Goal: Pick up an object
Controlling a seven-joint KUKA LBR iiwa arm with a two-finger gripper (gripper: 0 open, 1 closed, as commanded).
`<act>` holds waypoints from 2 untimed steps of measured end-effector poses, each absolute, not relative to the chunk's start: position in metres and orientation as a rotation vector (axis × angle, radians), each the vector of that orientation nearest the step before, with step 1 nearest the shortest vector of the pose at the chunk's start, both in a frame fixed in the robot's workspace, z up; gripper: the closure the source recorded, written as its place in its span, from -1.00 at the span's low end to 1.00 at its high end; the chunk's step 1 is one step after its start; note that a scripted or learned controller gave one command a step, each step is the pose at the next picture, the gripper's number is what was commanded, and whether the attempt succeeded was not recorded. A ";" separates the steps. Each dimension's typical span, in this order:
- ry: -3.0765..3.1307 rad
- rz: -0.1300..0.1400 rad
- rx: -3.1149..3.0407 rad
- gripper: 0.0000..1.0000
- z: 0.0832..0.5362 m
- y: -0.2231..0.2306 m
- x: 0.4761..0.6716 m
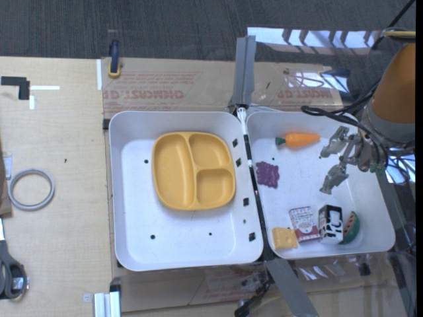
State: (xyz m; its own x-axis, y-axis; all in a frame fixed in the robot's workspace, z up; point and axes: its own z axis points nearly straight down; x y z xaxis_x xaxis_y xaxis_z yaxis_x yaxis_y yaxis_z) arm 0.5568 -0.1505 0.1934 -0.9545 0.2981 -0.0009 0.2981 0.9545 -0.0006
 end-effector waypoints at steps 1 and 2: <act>2.893 -0.002 1.221 -1.00 0.099 -0.146 0.598; 2.717 -0.007 1.591 -1.00 0.090 -0.150 0.646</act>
State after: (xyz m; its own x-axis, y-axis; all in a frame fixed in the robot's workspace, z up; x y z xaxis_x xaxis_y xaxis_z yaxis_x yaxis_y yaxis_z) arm 0.6457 -0.1503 0.0902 -0.4895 0.8720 0.0039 0.8720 0.4895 -0.0077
